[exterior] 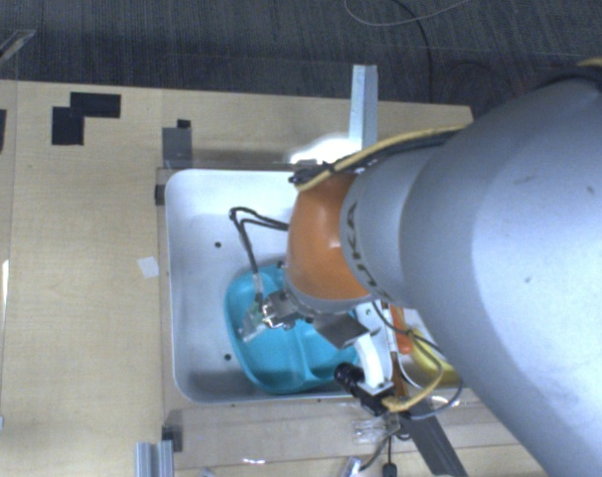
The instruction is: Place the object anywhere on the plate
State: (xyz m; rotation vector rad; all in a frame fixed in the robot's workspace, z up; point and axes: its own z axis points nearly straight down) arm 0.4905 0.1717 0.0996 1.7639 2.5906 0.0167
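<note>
The plate (pixel 271 361) — blue, and by its look rigid, light plastic with a slick face — lies in the near part of the white bin (pixel 197 266), against its near wall. The gripper (pixel 266 311) hangs over it; whether it is open or closed I cannot tell. The object to place can't be made out — the arm (pixel 460 256) covers the bin's far right.

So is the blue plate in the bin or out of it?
In: the blue plate lies on the white bin floor, inside its walls, partly under the arm.
</note>
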